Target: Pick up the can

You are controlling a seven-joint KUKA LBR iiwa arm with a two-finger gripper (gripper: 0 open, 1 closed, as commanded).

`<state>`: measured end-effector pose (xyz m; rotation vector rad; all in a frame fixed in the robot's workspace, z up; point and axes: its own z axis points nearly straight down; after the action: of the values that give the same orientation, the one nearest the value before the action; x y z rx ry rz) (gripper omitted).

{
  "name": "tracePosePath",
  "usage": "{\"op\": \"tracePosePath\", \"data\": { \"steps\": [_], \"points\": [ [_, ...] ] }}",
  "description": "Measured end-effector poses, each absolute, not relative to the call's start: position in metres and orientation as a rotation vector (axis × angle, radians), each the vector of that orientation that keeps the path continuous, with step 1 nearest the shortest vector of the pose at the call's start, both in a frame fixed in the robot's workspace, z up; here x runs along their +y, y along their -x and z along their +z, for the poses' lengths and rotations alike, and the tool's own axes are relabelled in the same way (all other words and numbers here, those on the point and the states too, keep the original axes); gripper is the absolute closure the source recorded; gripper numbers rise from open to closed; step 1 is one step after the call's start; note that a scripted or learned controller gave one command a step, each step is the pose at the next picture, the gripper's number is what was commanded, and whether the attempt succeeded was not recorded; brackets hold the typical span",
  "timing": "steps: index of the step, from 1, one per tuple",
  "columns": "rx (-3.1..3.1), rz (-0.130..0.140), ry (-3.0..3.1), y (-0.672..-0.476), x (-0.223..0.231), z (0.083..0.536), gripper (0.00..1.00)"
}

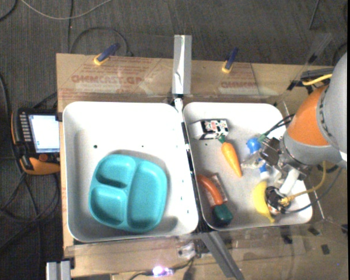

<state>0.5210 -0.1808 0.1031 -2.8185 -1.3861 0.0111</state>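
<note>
The can (214,128) is small, with a black and white label, and lies on its side in the far left corner of the right bin (239,108). My gripper (262,156) is low over the right half of that bin, well to the right of the can and nearer the front. It is apart from the can. A small blue and clear thing (254,144) sits right at the gripper's tip, and I cannot tell whether it is touched.
An orange carrot (231,158) lies between the can and the gripper. A yellow banana (259,199) is at the front right, with a red-orange pepper (211,189) and a dark green block (223,215) at the front left. The left bin (76,156) holds a teal divided plate (129,192).
</note>
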Motion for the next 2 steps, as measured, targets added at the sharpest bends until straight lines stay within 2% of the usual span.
{"op": "tracePosePath", "data": {
  "steps": [1, 2],
  "points": [
    [-1.388, 0.017, 2.815, -0.520, -0.180, 0.111, 1.00],
    [-1.150, 0.008, 2.925, -0.509, -0.193, 0.217, 1.00]
  ]
}}
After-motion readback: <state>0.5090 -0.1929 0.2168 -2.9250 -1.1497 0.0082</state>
